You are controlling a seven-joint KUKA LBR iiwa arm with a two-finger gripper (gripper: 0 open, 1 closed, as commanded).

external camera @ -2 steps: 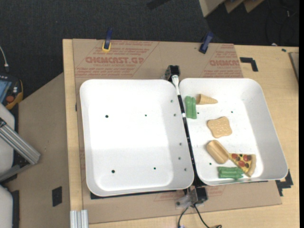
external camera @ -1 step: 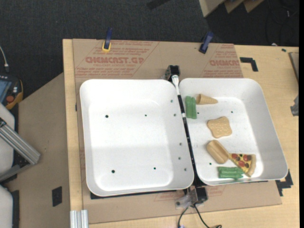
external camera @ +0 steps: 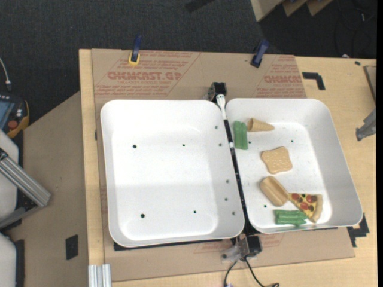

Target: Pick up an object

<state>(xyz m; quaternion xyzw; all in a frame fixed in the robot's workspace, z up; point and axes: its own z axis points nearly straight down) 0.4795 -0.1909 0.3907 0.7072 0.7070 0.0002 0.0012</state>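
The right bin [external camera: 335, 154] holds several toy food pieces. A green block [external camera: 240, 135] lies along its left wall, with a tan cone [external camera: 259, 125] just to its right. A toast-like slice [external camera: 276, 159] sits near the middle. Nearer the front lie a tan bread roll [external camera: 274, 191], a pizza slice [external camera: 307, 204] touching the roll's right end, and a green pod [external camera: 291, 217] by the front wall.
The left bin [external camera: 119, 160] stands beside the right one, the two meeting at a black divider strip [external camera: 230, 154]. Both rest on a cardboard sheet [external camera: 155, 70] clamped at the back. A grey metal piece [external camera: 366, 126] pokes in at the right edge.
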